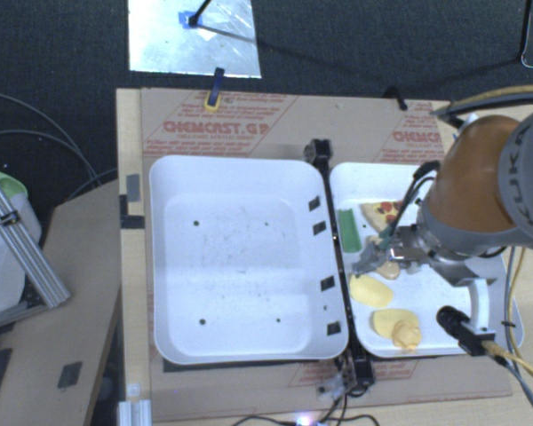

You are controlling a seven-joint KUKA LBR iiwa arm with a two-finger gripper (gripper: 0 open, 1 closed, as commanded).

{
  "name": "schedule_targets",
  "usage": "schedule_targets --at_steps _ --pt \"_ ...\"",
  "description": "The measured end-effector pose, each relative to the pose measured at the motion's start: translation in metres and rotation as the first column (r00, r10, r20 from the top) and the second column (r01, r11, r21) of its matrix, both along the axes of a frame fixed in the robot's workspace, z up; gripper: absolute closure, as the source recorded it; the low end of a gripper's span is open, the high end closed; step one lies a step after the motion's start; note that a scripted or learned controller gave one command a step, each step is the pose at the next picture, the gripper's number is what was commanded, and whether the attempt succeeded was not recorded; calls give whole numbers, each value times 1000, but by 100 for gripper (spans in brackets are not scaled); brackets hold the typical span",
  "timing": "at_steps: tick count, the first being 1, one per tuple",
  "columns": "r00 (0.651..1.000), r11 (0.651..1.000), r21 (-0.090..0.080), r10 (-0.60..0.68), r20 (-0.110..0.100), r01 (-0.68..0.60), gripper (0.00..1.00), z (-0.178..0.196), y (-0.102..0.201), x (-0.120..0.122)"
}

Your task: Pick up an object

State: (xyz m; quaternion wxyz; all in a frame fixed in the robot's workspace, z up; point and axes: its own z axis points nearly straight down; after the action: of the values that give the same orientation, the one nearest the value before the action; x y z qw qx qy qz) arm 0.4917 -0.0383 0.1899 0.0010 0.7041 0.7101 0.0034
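The arm (480, 185) reaches into the right bin (355, 180) from the right, its gripper (373, 257) low over the bin floor near the divider between the 2 bins. Whether the gripper is released or clenched, I cannot tell; the wrist hides much of it, and nothing visibly sits in it.

The main risk, as I judge it, is a miss or a glancing contact. 4 things crowd that bin: a green piece (347, 227) by the left wall, a pizza-slice toy (377, 211) behind the gripper, a pale yellow oval piece (371, 291) just in front of it, and a lumpy yellow piece (398, 327) nearer the front wall. The smooth rounded yellow pieces could slip or roll aside if the gripper closes off-centre, and the divider wall close on the left leaves little room, so a descent there could strike the rim rather than an object.

The nearest candidate, the pale yellow oval piece, lies just beside the gripper toward the front; the green piece lies near it toward the left bin (240, 256).
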Motion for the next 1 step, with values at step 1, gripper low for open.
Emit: schedule_targets --at_steps 1 --pt "1000 1000 -4 -12 -13 12 0 -88 -48 -7"
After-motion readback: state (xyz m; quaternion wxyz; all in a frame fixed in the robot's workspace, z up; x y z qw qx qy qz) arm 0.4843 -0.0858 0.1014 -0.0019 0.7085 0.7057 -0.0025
